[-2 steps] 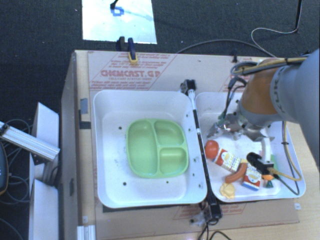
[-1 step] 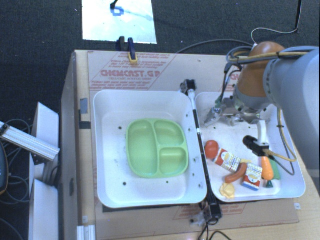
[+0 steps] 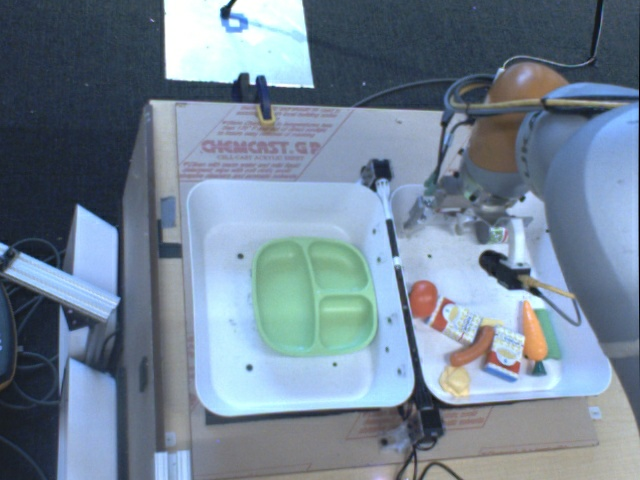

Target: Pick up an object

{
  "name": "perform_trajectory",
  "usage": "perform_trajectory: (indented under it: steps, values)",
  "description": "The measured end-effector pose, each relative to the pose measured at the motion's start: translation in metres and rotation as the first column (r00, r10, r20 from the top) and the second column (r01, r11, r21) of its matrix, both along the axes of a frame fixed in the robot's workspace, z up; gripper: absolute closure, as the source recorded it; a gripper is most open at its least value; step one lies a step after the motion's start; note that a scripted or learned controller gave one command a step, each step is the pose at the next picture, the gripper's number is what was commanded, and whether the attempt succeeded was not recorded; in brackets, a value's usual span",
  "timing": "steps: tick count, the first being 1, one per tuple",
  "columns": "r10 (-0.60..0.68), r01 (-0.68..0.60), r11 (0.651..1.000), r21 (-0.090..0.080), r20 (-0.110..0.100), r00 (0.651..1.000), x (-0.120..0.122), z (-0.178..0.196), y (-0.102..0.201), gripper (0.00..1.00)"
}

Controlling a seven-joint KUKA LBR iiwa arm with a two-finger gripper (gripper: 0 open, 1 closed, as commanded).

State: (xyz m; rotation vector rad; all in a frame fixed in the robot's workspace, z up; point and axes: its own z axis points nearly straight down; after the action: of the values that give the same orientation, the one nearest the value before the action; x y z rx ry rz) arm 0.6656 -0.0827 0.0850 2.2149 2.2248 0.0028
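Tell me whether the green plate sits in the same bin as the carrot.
No: the green plate lies in the left bin, the carrot in the right bin.

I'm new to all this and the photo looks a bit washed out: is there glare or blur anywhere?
In the camera view, the white bins look bright and slightly overexposed, the floor patch at the top glares white, the arm close to the lens is soft and unfocused, and the small toys, such as the carrot, look grainy.

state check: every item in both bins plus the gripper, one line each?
green divided plate: flat in left bin, nothing on it
red ball: loose, right bin
carton: lying flat
sausage: lying flat
carrot: lying flat
gripper: over right bin's far end, holding nothing visible
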Motion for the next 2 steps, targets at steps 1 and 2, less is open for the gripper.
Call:
perform_trajectory:
  steps: [1, 2]
  values:
    - [0.000, 0.000, 1.000, 0.000, 0.001, 1.000, 0.0037, 0.0003, 0.0000, 0.00]
    - [-0.002, 0.002, 1.000, -0.001, 0.001, 1.000, 0.0036, 0.0004, -0.0049, 0.00]
